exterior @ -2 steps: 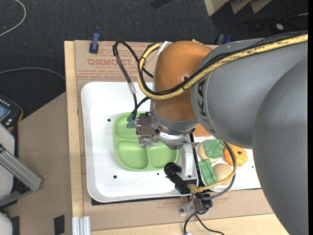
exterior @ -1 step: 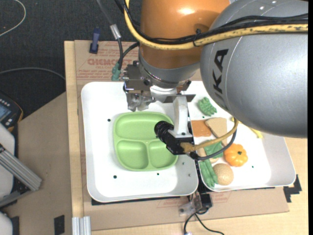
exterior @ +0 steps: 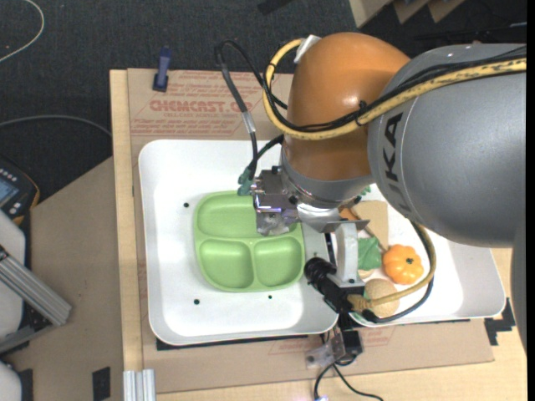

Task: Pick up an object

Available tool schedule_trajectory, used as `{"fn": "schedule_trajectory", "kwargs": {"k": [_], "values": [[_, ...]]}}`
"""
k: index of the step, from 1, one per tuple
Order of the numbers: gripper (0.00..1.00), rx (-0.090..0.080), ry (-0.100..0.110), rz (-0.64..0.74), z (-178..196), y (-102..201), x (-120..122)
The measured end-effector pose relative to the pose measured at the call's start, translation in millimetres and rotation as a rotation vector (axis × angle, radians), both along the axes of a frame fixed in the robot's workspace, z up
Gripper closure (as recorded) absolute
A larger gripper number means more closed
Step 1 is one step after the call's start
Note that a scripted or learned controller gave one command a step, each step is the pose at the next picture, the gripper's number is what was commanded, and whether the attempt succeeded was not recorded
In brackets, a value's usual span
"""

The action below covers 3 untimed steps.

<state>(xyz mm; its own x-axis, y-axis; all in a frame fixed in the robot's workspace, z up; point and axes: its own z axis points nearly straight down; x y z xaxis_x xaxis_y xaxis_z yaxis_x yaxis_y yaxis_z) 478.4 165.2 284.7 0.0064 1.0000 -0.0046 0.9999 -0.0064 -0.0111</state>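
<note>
Green divided tray (exterior: 247, 245) — 3 compartments, glossy plastic.

This is a robotics lab or test cell, not a home or shop. A large grey industrial arm (exterior: 451, 132) with an orange band (exterior: 343, 82) fills the upper right, with black and yellow cables (exterior: 284, 119) looped loosely over it. The white bins (exterior: 167, 224) sit on a cardboard sheet (exterior: 192, 103) (printed with red lettering) over dark carpet (exterior: 125, 15). An aluminium frame rail (exterior: 33, 291) crosses the lower left, near a stray wire (exterior: 33, 11) at upper left.
</note>
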Motion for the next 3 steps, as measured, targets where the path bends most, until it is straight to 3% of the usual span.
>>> {"fn": "schedule_trajectory", "kwargs": {"k": [1, 2, 3], "values": [[1.0, 0.012, -0.029, 0.009, 158.0, 5.1, 2.0], [1.0, 0.001, -0.003, 0.001, 79.0, -30.2, 0.2], [1.0, 0.004, -0.013, 0.007, 93.8, -27.6, 1.3]]}}
